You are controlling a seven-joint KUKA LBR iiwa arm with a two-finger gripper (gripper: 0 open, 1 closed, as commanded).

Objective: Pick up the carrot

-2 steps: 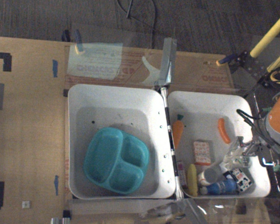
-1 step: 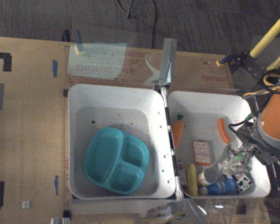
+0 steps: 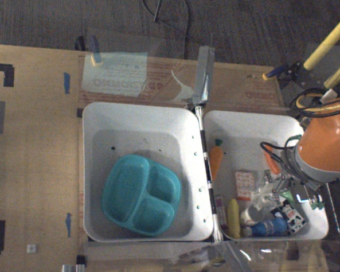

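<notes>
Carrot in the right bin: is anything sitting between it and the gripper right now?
Nothing lies on the orange carrot itself, at the right bin's left wall. The gripper is across the bin above the clutter; a small pink-and-white packet sits roughly between them.

Tan wooden bench (image 3: 30, 170) under two adjoining white bins (image 3: 93, 174), blue tape (image 3: 66, 82).

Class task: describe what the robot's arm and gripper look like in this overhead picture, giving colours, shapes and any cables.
The arm enters from the right as a rounded body with a broad orange band and pale grey casing above and below it. Black cables loop beside its wrist. The gripper below is a cluttered assembly of metallic and translucent parts; its finer details are too small to make out.
</notes>
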